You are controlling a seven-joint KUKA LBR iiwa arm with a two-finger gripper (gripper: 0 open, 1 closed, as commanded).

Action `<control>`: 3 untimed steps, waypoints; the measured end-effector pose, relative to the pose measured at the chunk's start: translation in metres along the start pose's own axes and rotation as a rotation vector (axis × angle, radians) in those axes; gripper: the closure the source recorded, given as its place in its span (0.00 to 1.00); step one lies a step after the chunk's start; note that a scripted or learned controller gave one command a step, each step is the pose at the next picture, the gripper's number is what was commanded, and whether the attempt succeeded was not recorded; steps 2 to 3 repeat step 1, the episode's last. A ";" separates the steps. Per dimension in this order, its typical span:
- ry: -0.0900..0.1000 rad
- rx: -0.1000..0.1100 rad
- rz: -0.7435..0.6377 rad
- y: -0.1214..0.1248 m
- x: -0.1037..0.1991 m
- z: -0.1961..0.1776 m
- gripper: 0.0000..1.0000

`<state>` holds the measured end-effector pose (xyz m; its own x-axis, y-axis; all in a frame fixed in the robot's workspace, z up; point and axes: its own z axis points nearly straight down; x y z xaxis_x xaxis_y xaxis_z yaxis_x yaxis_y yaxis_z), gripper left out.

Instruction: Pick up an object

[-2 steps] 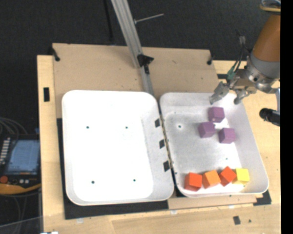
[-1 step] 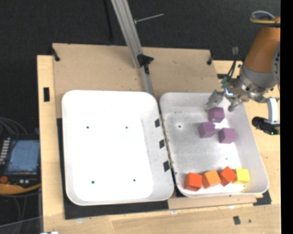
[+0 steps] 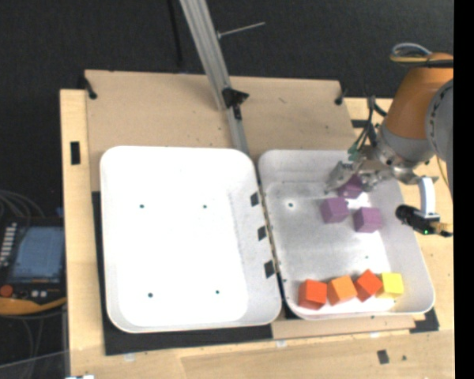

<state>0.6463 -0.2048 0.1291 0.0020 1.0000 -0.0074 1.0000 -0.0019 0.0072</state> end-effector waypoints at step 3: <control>0.000 -0.008 0.001 0.002 -0.001 -0.016 1.00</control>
